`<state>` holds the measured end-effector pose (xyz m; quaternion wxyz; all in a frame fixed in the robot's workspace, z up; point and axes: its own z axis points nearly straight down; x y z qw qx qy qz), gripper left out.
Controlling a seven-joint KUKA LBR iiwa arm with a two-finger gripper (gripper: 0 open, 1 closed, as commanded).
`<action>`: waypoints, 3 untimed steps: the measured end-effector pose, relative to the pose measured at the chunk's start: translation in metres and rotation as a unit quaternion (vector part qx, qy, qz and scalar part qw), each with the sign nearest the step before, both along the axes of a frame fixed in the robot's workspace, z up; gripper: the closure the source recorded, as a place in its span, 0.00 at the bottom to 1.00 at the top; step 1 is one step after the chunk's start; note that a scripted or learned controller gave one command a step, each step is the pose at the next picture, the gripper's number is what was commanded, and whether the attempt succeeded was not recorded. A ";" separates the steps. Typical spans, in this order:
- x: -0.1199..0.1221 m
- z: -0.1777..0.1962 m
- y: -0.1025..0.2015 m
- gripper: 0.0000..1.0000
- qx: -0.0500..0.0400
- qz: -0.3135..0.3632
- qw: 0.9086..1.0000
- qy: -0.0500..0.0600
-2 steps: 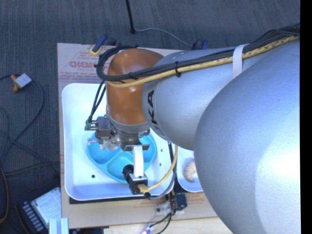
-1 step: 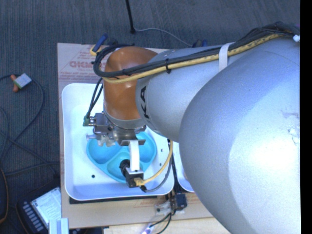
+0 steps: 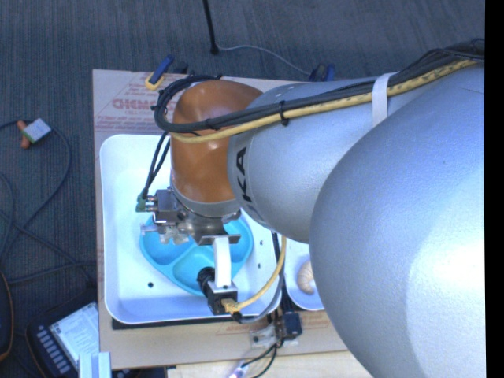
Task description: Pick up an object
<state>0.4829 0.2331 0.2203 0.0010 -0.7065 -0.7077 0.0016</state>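
The grey arm (image 3: 370,179) is filling the frame from 3 o'clock, its orange band (image 3: 206,144) hanging over the left white bin (image 3: 118,211). That bin is sitting on the cardboard-covered worktop (image 3: 126,101). Inside it, a blue plastic object (image 3: 175,260) is lying toward 6 o'clock, partly hidden under the wrist. The claw (image 3: 189,231) is hovering directly above the blue object; whether it is spread or pressed together cannot be told, since the wrist is covering it. A pale rounded item (image 3: 305,276) is resting in the right bin (image 3: 303,299), at 3 o'clock from the blue object.
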 end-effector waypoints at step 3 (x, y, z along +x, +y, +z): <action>0.170 0.067 -0.001 1.00 0.000 -0.001 1.000 -0.004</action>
